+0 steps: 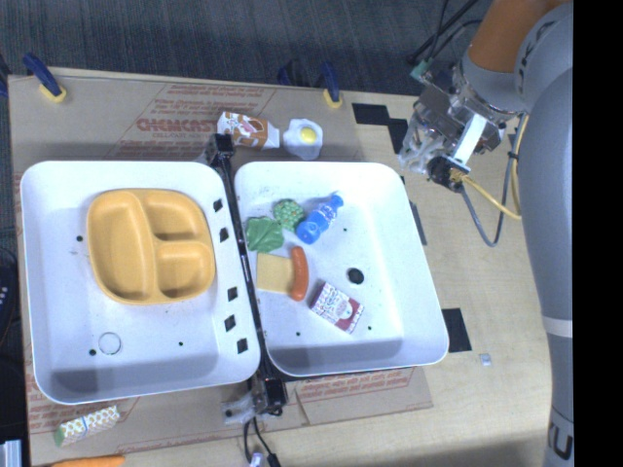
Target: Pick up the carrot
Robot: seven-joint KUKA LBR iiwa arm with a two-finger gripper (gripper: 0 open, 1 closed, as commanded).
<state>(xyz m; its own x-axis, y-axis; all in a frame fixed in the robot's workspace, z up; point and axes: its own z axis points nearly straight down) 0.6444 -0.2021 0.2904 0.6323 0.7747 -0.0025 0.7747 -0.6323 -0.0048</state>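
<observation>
The carrot point(299, 272), a short orange-red stick, lies in the right bin point(409, 290) left of centre. Its left side rests against a yellow cheese wedge point(274, 274). My gripper point(425, 158) hangs over the bin's far right corner, well up and to the right of the carrot, with nothing seen in it. The grey arm with its orange band comes in from the upper right.
Around the carrot lie a green leaf point(262, 233), broccoli point(288, 212), a blue bottle point(319, 218) and a red packet point(337, 306). A yellow divided plate point(151, 244) sits in the left bin point(49, 358). An orange sliver point(90, 461) lies at the bottom left edge.
</observation>
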